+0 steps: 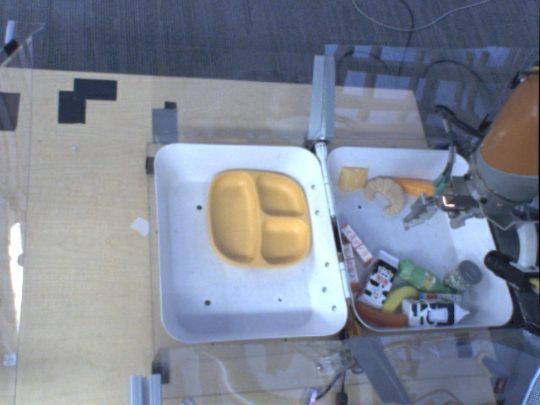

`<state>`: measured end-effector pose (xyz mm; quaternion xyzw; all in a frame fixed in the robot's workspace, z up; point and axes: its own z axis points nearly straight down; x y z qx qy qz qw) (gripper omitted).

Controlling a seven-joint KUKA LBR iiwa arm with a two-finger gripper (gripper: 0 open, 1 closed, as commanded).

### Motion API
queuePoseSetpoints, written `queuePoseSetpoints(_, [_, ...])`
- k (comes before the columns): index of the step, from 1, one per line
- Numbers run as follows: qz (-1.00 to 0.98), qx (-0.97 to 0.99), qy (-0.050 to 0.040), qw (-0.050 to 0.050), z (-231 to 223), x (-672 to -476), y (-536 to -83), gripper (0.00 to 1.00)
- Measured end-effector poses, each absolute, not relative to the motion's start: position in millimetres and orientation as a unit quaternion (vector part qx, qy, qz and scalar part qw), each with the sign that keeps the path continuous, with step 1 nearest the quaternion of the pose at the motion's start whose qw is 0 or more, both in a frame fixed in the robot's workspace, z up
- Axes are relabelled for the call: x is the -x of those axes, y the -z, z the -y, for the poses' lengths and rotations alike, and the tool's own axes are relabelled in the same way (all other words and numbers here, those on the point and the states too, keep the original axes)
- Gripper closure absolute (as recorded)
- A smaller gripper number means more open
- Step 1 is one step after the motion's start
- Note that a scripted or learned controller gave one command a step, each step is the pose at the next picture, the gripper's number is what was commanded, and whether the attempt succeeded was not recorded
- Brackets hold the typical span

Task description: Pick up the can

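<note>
Camera view: the hand (429,210) hangs open and empty in the right bin (498,315), apart from the can (465,274). Crowded neighbours like the green bottle (418,275) could foul a grasp.

Can at the lower right of the frame, in the right-hand bin

The can (463,274) is small and dark green with a grey, round top turned up toward the camera, so it seems to stand upright or nearly so. It sits close to the right wall of its bin (498,306), toward the lower right corner, at the right-hand end of a cluster of other items; whether it touches them is unclear
</note>
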<state>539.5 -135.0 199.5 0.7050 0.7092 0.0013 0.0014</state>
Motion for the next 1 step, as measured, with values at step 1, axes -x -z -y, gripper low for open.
queuePoseSetpoints(1, [-0.709, -0.705, -0.0014, 0.001, 135.0, -539.5, -199.6, 0.00])
